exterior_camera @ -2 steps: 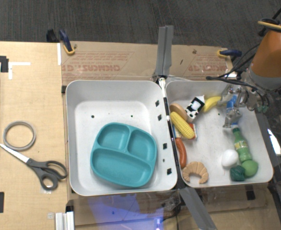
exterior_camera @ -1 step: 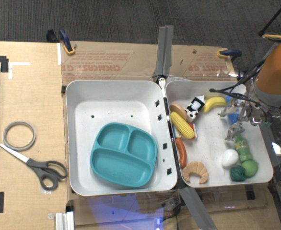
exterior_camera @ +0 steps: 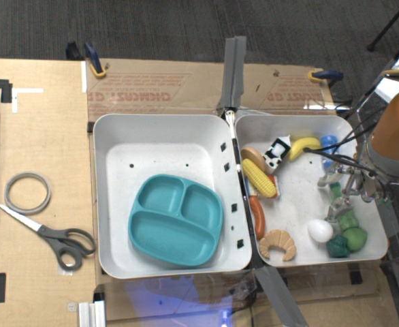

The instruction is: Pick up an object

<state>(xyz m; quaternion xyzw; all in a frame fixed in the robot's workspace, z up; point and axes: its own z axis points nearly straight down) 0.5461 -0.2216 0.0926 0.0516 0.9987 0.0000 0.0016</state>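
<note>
My pincer (exterior_camera: 340, 195) hangs low over the right bin (exterior_camera: 291, 121), near its right wall, with nothing between the fingers that I can make out; whether they stand open or closed I cannot tell from this slant. So the pick is not yet done. The nearest candidates lie just below me: a white egg (exterior_camera: 318, 231) and some green toys (exterior_camera: 348, 236) in the corner. Further left sit a corn cob (exterior_camera: 259, 177), a sausage (exterior_camera: 257, 216), a croissant (exterior_camera: 278, 244), a banana (exterior_camera: 303, 146) and a small cow (exterior_camera: 276, 153). The left bin (exterior_camera: 111, 148) holds a teal tray (exterior_camera: 177, 219). Scissors (exterior_camera: 50, 234) and a tape roll (exterior_camera: 27, 192) lie on the table (exterior_camera: 43, 135). The bin wall and the tight green cluster may crowd my approach.
</note>
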